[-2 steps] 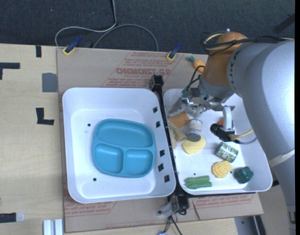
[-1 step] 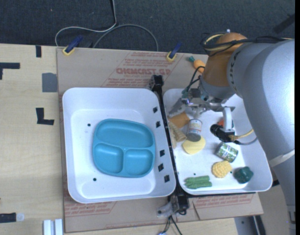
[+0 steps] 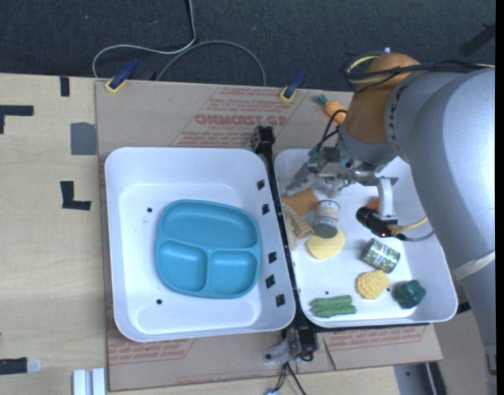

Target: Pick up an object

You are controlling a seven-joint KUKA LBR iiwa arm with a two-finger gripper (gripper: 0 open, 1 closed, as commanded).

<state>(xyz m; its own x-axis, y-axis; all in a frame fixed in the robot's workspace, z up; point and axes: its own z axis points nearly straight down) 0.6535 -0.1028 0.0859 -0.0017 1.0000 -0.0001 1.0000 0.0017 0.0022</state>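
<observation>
My gripper (image 3: 322,174) hangs over the far left part of the right bin (image 3: 437,257), under the orange wrist band. Just in front of it a small grey can (image 3: 326,216) stands upright, apart from the gripper. A tan block (image 3: 300,201) lies to the can's left against the bin wall. A pale yellow round piece (image 3: 326,244) sits just in front of the can. Nothing shows as held.
In the right bin's near half lie a green tin (image 3: 381,255), a yellow corn piece (image 3: 371,285), a green pea pod (image 3: 332,305) and a dark green lump (image 3: 408,293). The left bin (image 3: 128,179) holds a blue divided plate (image 3: 207,247).
</observation>
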